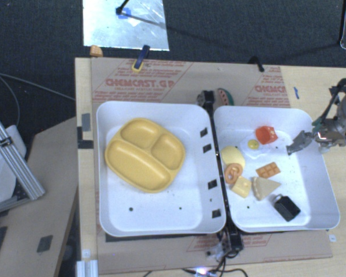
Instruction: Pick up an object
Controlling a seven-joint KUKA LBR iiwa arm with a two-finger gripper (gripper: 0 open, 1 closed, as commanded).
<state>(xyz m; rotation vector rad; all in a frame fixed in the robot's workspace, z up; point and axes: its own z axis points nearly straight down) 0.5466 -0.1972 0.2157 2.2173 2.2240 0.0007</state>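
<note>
A table (178, 77) covered in printed cardboard is carrying two shallow white bins side by side, seen from above at a slant. The left bin (112, 209) is holding a large yellow divided plate (145, 153) with three compartments, sitting slightly toward the back left of the bin.

The right bin (323, 198) is holding a cluster of small toy food pieces near its left and middle. A pale yellow rounded piece (232, 154) is lying close to the divider between the bins. Just in front of it an orange spiral-marked piece (233, 172) is touching a small yellow wedge (242, 187). A beige triangular slice (266, 186) is lying just beside that wedge, and an orange waffle-like square (268, 169) is sitting just behind the slice. Farther back, a fried egg (254, 145) is lying beside a red piece (266, 134). A black block (287, 207) is resting near the front of the bin, apart from the rest.

The grey arm is reaching in from the right, and its tool (297, 142) is hanging over the right part of the right bin, pointing toward the red piece and near none of the others. Whether the tool is apart or together cannot be told, and nothing is showing in its grip.
</note>
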